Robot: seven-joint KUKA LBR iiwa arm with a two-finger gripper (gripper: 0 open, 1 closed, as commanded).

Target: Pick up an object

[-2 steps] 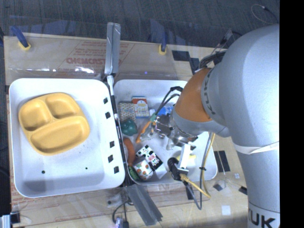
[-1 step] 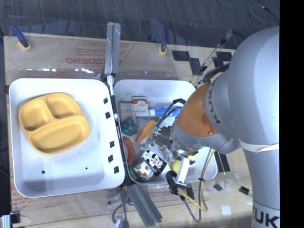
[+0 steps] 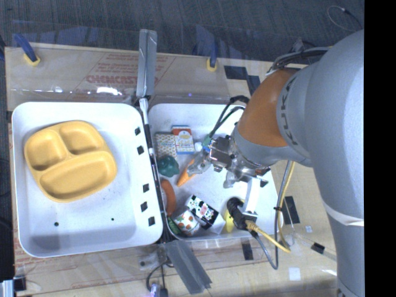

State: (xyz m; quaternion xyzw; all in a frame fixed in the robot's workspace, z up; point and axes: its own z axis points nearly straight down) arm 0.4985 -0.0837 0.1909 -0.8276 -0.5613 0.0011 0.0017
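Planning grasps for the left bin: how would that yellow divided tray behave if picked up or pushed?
The yellow divided tray looks like rigid moulded plastic, so probably stiff and light. Its smooth rounded rim may slip from a pincer. Lying flat in the left bin, it would likely slide, not tip or roll.

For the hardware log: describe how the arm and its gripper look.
The arm is thick, rounded and light grey, with a broad orange band above the wrist. Black cables loop along the wrist, and a yellow cable hangs beside it. The gripper is a compact metallic grey assembly.
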